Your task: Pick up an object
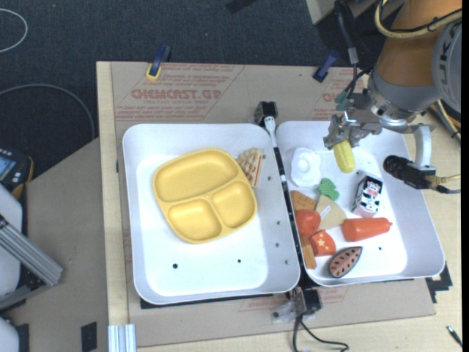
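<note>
My gripper [343, 139] hangs over the back of the right bin [419, 235], shut on a yellow corn cob [344, 157] that dangles below its fingers, lifted above the bin floor. Under and around it lie a white fried egg [305, 165], a green broccoli piece [327, 190], a small milk carton with a cow pattern [369, 196], an orange carrot [365, 229], red tomato pieces [315, 232], a bread slice [300, 201] and a brown oval toy [344, 262].
The left bin [139, 218] holds a yellow divided plate [204, 194] and a waffle-like sandwich piece [251, 165] at its back right. A black cable connector [407, 171] juts from the arm over the right bin's right side.
</note>
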Motion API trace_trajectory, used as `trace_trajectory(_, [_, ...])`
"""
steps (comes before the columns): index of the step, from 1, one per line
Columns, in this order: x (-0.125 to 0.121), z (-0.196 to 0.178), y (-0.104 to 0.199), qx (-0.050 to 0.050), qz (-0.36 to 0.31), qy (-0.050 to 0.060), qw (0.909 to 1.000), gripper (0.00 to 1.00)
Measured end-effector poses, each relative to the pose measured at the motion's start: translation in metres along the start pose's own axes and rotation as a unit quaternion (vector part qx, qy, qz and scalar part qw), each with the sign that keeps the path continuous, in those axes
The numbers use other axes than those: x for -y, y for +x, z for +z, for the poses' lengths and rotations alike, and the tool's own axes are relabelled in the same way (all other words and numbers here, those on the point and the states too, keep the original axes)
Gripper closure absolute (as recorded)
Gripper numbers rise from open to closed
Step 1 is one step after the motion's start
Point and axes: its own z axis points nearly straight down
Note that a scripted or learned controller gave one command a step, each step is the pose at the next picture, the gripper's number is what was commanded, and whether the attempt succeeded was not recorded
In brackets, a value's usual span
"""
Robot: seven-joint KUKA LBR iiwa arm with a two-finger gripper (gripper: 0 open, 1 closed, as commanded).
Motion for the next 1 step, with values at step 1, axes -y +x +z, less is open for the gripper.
trace_trajectory(1, [0.0110, 0.0060, -0.0046, 0.000, 0.001, 0.003, 1.0000, 1.00])
